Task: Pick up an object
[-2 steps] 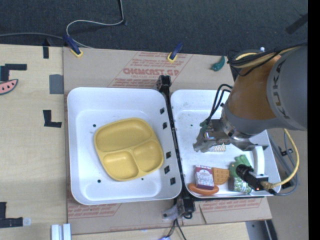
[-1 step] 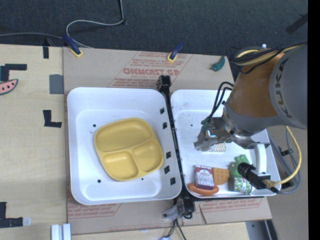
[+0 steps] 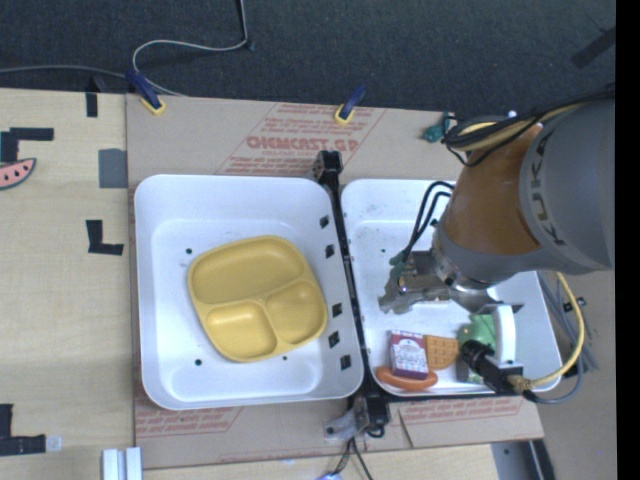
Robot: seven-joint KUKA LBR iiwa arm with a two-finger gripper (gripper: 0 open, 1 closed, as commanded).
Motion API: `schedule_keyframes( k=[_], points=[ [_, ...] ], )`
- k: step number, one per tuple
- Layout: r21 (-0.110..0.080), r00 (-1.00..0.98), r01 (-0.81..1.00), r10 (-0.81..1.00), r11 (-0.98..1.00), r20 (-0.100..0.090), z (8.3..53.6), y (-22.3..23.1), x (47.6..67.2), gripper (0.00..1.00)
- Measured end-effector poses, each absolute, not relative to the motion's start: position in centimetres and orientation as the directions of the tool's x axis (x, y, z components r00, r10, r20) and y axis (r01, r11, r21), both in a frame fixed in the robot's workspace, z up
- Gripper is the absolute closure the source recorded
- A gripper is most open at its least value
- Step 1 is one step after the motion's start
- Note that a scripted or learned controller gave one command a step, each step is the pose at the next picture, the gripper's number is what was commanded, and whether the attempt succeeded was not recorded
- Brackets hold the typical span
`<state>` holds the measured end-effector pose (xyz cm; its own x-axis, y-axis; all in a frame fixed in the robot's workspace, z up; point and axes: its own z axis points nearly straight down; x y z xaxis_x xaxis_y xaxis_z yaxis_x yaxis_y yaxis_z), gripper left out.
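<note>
My gripper [image 3: 403,295] hangs over the right bin [image 3: 372,218], near its middle, under the arm's orange band. Just below it, along the bin's front wall, lie a small red-and-white packet [image 3: 407,351], an orange cracker-like piece [image 3: 441,349] and a red-orange sausage-shaped thing [image 3: 405,378]. A green object [image 3: 484,326] shows to their right, partly hidden by the wrist. Nothing shows between the fingers. The arm hides much of the right bin.
The left bin [image 3: 160,268] holds a yellow divided plate [image 3: 258,296]. A black divider with clips [image 3: 338,268] runs between the bins. Cardboard [image 3: 300,138] lies under both bins.
</note>
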<state>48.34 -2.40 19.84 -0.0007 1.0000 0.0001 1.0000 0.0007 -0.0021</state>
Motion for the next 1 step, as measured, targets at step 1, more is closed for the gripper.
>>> schedule_keyframes(
  k=[1],
  points=[
    [-0.003,-0.002,1.000,1.000,0.002,0.001,20.77,-2.35,48.38,1.00]
  ],
)
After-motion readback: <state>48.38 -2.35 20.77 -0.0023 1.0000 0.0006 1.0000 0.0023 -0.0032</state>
